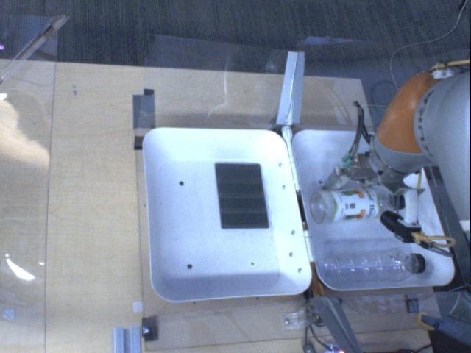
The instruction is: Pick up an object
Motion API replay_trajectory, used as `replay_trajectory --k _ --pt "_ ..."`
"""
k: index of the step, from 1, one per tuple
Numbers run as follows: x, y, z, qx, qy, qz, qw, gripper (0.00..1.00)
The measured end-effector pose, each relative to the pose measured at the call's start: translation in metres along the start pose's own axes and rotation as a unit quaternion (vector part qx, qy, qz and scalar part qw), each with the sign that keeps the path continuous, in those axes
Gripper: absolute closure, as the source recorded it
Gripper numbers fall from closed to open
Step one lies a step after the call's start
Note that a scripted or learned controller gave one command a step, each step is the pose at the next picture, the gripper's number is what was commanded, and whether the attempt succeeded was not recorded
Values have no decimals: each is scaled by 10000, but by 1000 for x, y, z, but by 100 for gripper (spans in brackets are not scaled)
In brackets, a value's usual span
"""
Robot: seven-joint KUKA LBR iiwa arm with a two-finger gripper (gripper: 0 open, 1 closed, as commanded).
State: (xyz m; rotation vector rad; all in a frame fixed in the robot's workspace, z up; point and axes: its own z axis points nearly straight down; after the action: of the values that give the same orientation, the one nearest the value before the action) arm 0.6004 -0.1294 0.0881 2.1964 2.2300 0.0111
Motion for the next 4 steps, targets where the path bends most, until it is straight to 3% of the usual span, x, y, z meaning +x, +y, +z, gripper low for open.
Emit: replay_trajectory --k 1,2,3,4 --pt "-41 -11 0 12 -3 -171 9999 0" --pt "-22 -45 -2 -9 2 -1209 9927 0" --pt "-48 -107 -3 -34 1 -1780 9840 0" --pt "-72 -109 -23 10 21 -1233 9924 0"
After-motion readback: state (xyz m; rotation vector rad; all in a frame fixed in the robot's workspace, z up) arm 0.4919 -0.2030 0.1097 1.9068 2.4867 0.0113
